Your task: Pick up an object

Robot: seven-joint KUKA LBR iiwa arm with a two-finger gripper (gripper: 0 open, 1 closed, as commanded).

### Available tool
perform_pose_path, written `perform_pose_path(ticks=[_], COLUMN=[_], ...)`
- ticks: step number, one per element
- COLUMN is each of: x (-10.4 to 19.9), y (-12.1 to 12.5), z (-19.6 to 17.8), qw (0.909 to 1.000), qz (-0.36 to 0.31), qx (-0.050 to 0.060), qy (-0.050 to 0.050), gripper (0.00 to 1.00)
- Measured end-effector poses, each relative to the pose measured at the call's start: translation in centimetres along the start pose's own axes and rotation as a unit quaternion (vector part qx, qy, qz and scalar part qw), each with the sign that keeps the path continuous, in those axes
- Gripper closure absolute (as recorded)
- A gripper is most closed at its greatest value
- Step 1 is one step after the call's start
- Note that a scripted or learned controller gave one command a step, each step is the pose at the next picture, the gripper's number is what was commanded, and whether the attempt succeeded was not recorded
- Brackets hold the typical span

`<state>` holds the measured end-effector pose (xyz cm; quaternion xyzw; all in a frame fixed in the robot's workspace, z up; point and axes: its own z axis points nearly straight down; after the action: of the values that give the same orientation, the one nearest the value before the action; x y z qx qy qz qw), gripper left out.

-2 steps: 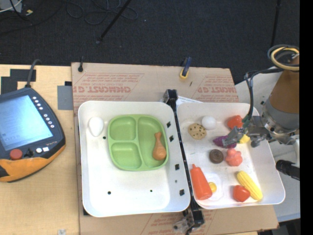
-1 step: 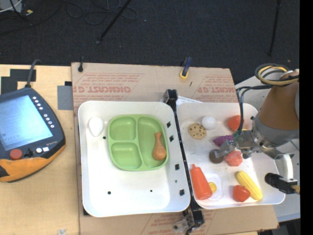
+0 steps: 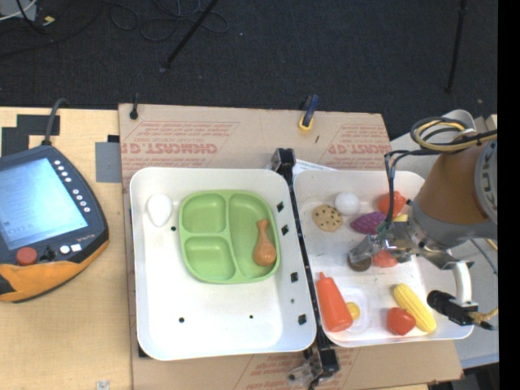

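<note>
From my overhead camera I see the gripper (image 3: 363,256) low in the right bin (image 3: 370,333), among the toys; I cannot tell how it is set. Around it lie a cookie (image 3: 327,217), a white ball (image 3: 348,203), a purple piece (image 3: 367,222), an orange bottle (image 3: 332,301), a corn cob (image 3: 413,306) and a red piece (image 3: 400,321). The left bin (image 3: 211,323) holds a green tray (image 3: 228,236) with a drumstick (image 3: 264,244).
</note>
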<state>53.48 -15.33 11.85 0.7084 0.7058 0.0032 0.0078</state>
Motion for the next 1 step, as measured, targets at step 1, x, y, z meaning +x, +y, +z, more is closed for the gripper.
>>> perform_pose_path(ticks=[1], x=[0.28], y=[-0.04], z=[3.23], qw=[0.9999], qz=[-0.002], qx=[0.010], qy=[0.004], gripper=[0.00])
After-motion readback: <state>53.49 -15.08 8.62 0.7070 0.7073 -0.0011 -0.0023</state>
